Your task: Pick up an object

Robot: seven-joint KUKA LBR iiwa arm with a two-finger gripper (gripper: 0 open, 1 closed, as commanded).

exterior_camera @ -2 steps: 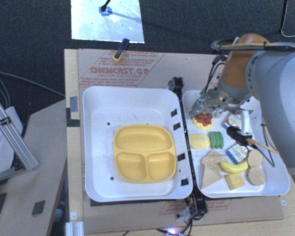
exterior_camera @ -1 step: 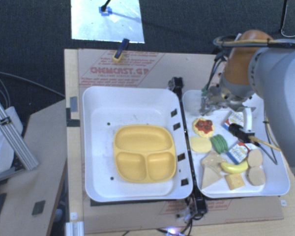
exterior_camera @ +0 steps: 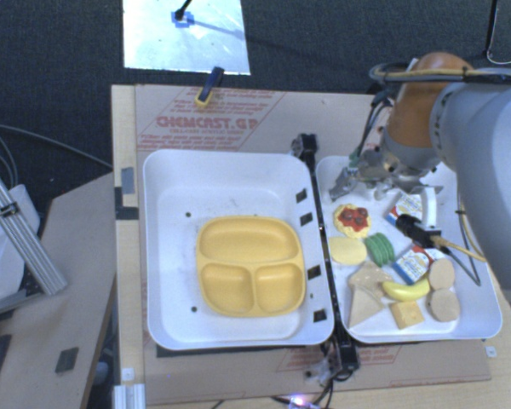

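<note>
Where red CHEMCAST GP lettering (exterior_camera: 207,122) crosses the board, yellow tray (exterior_camera: 250,265), banana (exterior_camera: 404,290)

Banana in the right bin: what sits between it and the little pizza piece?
In the camera view, a green ridged piece lies between the banana and the pizza piece, with a pale yellow disc just beside that line.

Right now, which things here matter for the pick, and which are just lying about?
For the pick: gripper, right bin, banana, pizza piece, green piece.

Lying about: yellow tray, left bin, cardboard sheet.
</note>
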